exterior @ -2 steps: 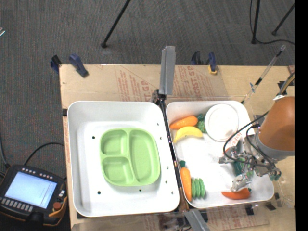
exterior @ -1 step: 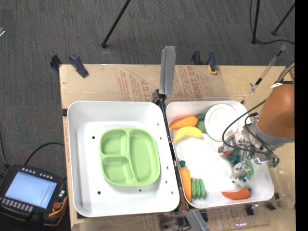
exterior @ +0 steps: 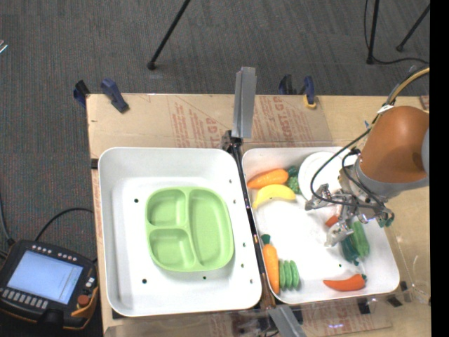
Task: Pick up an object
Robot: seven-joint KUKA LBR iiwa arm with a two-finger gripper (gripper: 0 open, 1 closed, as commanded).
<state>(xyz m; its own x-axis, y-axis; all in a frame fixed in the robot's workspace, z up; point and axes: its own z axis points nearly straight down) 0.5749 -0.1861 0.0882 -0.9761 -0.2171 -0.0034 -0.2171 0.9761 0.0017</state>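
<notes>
From my remote seat this reads as a robotics lab, not a home or kitchen. The bench (exterior: 295, 118) is a raw board with printed markings, held down by blue clamps (exterior: 112, 93) at its back edge. Two white bins (exterior: 116, 188) sit side by side on it, one with a green divided plate (exterior: 189, 228), the other with toy vegetables (exterior: 270, 179) rather than real food. A handheld control pendant (exterior: 45, 279) with a lit screen lies on the grey carpet (exterior: 70, 34) at lower left, its cable trailing off. Black tripod legs (exterior: 172, 27) stand on the carpet behind the bench. The arm (exterior: 393, 149) reaches in from the right.
</notes>
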